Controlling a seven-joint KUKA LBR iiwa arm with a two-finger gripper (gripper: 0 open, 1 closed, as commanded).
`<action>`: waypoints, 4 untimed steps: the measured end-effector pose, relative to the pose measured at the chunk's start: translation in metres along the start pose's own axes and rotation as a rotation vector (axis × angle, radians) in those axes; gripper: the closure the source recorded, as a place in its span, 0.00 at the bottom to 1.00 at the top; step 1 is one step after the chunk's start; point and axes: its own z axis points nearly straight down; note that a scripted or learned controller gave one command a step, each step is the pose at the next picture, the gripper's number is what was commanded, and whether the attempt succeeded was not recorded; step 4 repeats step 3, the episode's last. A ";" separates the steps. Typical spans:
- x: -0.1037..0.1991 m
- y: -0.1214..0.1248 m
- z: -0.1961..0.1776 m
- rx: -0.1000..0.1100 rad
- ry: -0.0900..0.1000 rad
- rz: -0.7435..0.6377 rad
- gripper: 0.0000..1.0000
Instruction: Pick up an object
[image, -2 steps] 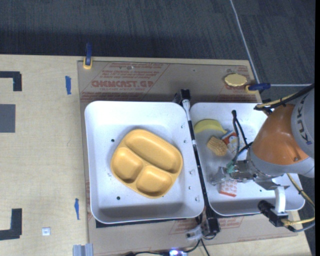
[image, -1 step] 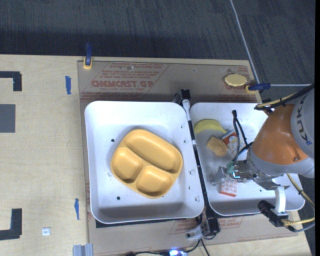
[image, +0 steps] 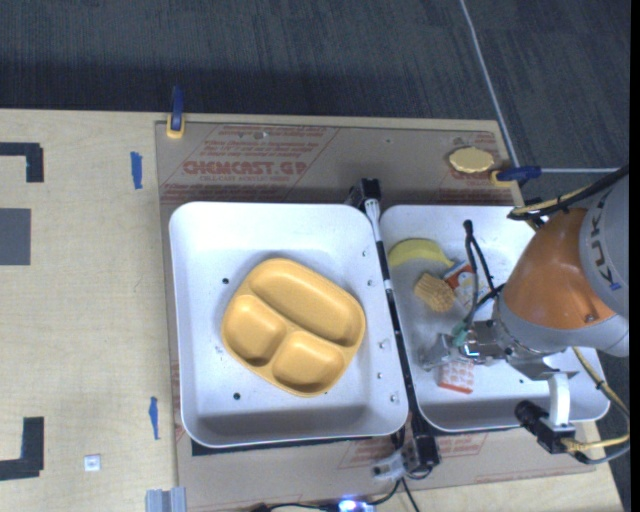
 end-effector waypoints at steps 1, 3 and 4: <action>0.000 0.002 -0.010 -0.005 -0.001 -0.001 1.00; 0.083 0.037 -0.099 0.005 0.003 -0.003 1.00; 0.083 0.037 -0.099 0.005 0.003 -0.003 1.00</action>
